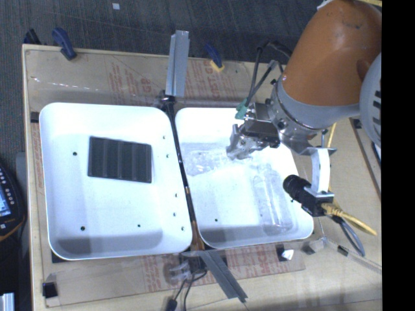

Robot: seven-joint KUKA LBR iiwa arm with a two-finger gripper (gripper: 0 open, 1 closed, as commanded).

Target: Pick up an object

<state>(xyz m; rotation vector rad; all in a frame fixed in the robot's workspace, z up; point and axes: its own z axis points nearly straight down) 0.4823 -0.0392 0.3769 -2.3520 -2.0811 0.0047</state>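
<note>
- Two white bins side by side on the bench; the left bin [58,173] has a dark ribbed rectangular pad [120,159] lying flat near its middle, well apart from the arm.
- The right bin [214,232] holds clear, see-through stuff — a crumpled transparent piece [198,159] near its upper left, and a clear bottle-like item [271,199] lying lengthwise toward its right side. Both are hard to outline against the white.
- The arm [331,50] comes in from the right, orange band up top, wrist bent down over the upper middle of the right bin.
- The gripper [238,146] sits low in the right bin, just beside the crumpled transparent piece, maybe touching its right edge — can't confirm contact.
- Claw state: cannot tell. The tip is a blur of metal against clear plastic and white floor, so no call on wide, narrow or holding.
- Nothing visibly lifted: both clear items look to be resting on the bin floor.
- Progress, my read: reach and descent done, the grab itself unconfirmed, the lift not yet done.
- Left to do: secure one item — likeliest the crumpled piece, being nearest — and raise it clear of the bin.
- Risk, my guess: thin clear plastic may slip or crush.
</note>
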